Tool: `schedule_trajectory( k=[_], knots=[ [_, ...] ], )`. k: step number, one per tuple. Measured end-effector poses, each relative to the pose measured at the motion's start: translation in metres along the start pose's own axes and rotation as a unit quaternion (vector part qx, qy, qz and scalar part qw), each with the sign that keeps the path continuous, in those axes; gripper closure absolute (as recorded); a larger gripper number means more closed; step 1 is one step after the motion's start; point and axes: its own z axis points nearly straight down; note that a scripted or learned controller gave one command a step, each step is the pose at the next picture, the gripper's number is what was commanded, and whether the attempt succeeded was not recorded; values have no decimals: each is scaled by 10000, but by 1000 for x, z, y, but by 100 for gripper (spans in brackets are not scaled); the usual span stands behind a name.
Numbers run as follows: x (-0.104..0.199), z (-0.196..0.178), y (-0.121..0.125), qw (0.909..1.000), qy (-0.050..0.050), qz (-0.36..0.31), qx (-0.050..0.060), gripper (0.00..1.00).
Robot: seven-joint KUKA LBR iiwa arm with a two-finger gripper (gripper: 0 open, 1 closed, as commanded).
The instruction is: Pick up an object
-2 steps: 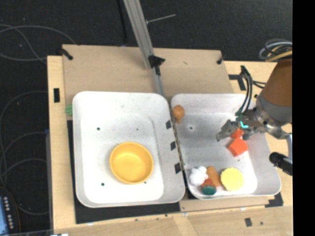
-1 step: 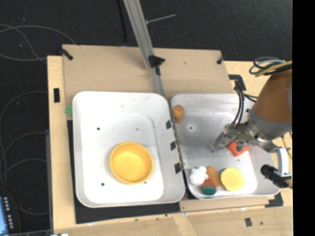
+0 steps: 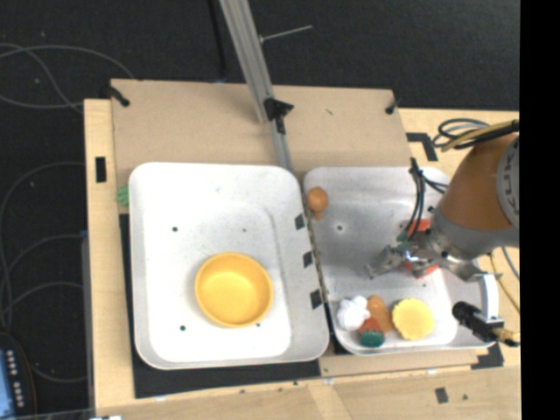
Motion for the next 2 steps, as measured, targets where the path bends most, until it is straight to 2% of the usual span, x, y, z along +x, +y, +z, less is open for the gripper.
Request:
schedule_trajectory(
  k=[1, 2],
  knots=[
    [-2, 13, 1, 10000, -6, 13, -18, 0],
    [-2, 2, 2, 10000, -3, 33, -38, 100]
  ],
)
